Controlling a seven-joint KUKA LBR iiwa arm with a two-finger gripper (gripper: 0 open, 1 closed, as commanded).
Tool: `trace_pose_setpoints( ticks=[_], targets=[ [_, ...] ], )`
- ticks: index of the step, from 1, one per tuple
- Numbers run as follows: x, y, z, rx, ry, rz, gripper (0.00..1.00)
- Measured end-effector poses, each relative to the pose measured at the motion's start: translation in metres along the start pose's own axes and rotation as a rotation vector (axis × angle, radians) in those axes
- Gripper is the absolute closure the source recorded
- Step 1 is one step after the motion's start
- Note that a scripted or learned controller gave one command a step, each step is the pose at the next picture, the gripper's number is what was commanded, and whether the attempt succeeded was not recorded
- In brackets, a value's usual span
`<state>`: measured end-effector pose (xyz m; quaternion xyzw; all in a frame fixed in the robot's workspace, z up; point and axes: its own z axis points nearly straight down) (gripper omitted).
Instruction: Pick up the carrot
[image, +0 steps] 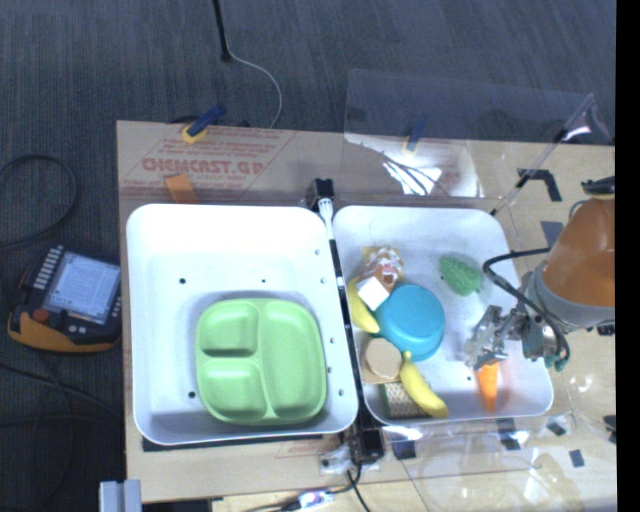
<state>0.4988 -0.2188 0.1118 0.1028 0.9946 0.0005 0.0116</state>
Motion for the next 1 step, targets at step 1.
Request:
trace_pose_setpoints(
  ticks=[1],
  targets=[
    [0.0002, 0.0005, 0.0005, -0.001, 0.001, 0.000, 0.00]
  ],
)
